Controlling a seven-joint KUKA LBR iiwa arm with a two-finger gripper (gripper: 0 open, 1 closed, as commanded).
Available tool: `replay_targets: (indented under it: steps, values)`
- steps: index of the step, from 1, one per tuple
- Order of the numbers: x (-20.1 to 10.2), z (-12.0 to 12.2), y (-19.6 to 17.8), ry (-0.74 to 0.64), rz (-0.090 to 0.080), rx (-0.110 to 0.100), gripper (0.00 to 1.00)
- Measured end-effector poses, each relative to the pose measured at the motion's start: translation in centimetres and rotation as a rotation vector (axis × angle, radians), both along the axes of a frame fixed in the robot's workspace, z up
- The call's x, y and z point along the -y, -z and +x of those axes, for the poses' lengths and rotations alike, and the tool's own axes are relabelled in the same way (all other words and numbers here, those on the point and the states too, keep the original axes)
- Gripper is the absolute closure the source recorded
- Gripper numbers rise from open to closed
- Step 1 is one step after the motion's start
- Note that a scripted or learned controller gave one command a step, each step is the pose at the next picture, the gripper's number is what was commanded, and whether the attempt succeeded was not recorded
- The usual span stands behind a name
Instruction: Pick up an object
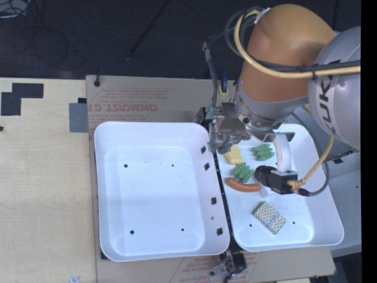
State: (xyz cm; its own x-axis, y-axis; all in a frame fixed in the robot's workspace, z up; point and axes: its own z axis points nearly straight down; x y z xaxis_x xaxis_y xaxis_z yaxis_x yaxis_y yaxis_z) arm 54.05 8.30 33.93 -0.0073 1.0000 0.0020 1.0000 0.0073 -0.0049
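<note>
Yellow plastic block point(235, 155), pale and blocky with a slanted top edge: in the upper left part of the shallow white bin on the view's right point(312, 226), close to the wall shared with the neighbouring white bin on the view's left point(153, 199). Just below and slightly right of the grey metal gripper point(222, 139), near it but apparently not touching. Gripper placed over the divide between the two bins, at the right bin's top left corner; cannot tell whether released or clenched, and nothing seen held.

Tight quarters around the block: bin wall just to its left, a green leafy toy piece point(242, 171) just below it, a second green leafy piece point(263, 152) near on its right. Orange sausage-shaped toy point(241, 186) lying flat under the lower green piece, just beside it. Patterned rectangular pad point(270, 217) tilted, well apart, toward the bin's lower middle. Open white floor along the right bin's lower edge and right side
</note>
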Motion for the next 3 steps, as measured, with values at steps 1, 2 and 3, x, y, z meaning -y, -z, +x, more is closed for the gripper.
replay_targets:
  steps: [1,2,3]
  values:
    - [7.7,-6.6,4.7,0.016,-0.004,-0.008,1.0]
    - [6.3,-4.1,1.0,0.006,-0.002,0.005,1.0]
    - [5.8,5.2,0.0,0.004,-0.004,0.008,1.0]
